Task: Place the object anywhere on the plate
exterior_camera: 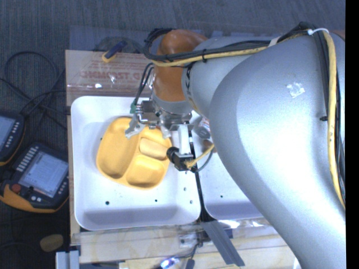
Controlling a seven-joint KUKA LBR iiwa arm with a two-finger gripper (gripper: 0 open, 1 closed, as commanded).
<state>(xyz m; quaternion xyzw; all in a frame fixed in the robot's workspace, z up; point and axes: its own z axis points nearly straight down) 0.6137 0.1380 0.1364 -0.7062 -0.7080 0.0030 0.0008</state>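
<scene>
A yellow divided plate (120,156) lies in the left white bin (90,206), toward its upper right part. A small pale tan block (152,148) rests on the plate's right side, near the ridge between compartments. My gripper (154,129) hangs directly over that block, its metal body just above the plate's upper right rim. The gap between gripper and block is too small to judge, so contact is unclear. The arm's orange band (175,43) and grey body cover the area to the right.
The right bin (224,206) is mostly hidden under the arm. A black cable (197,189) hangs from the wrist along the ridge between the bins. A teach pendant (36,178) and cables lie on the floor at left.
</scene>
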